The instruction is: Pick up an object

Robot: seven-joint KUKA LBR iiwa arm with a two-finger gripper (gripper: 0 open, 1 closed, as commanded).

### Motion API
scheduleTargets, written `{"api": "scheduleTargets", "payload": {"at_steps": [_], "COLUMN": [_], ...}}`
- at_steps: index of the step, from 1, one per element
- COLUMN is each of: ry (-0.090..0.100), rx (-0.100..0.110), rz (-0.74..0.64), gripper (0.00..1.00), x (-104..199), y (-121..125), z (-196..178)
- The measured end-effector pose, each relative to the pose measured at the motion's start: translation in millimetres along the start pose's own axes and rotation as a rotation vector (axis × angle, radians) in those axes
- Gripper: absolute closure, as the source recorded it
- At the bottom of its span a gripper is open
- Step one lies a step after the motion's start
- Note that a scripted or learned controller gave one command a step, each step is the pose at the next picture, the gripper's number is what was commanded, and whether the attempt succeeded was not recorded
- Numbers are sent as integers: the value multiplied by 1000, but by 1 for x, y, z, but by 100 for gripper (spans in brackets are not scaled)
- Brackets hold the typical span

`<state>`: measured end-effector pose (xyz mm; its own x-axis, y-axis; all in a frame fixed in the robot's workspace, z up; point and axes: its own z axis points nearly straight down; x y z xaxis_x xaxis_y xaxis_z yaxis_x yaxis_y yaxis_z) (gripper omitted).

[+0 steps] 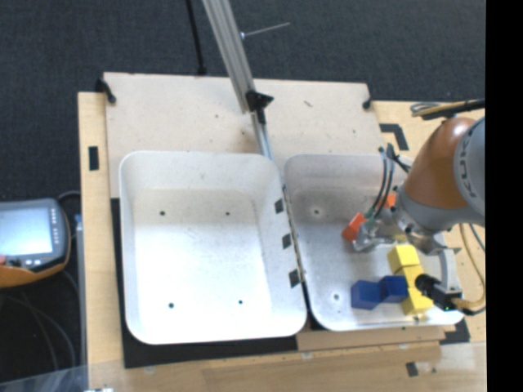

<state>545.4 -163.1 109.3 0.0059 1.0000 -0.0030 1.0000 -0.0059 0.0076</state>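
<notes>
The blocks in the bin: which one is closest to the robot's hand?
The orange block. It lies right beside the gripper, at its left in the picture. The yellow block and blue block lie lower down, toward the front.

We see three small objects in the right bin (327, 178), all in its right half. An orange piece (352, 226) lies toward the bin's right edge about midway along it, and a yellow block (409, 278) sits nearer the front right corner. A blue block (377, 292) rests just beside the yellow one, close to the front edge.
</notes>
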Motion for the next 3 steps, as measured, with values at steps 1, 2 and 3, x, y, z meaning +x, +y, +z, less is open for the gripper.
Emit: {"api": "scheduleTargets", "payload": {"at_steps": [1,2,3], "ry": [0,2,4], "rx": [0,2,-3], "rz": [2,-11,-15], "gripper": [0,0,0], "x": [0,29,106], "y": [0,2,0], "z": [1,-43,-158]}}
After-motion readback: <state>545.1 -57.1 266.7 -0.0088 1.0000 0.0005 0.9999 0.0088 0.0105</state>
